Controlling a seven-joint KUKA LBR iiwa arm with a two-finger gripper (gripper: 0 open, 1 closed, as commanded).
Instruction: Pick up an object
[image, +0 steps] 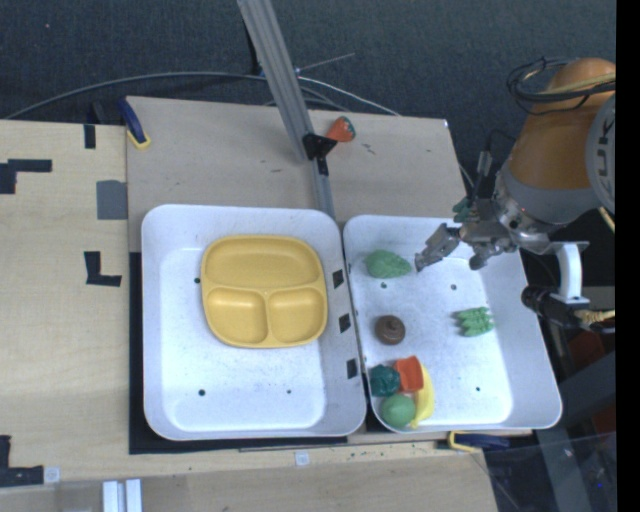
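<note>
Gripper hangs over the top of the right bin, fingers spread, nothing between them. Left finger tip sits just beside the pale green lumpy piece, right finger further off toward the bin's right wall; height above the floor is hard to judge from this angle. Other candidates: brown round item mid-bin, small green leafy toy to its right, cluster of green, orange and yellow pieces in the near corner. Yellow divided plate fills the left bin. Looks like approach phase, no grasp yet. Next move probably needs shifting left to straddle the pale green piece, descending, then closing.
</note>
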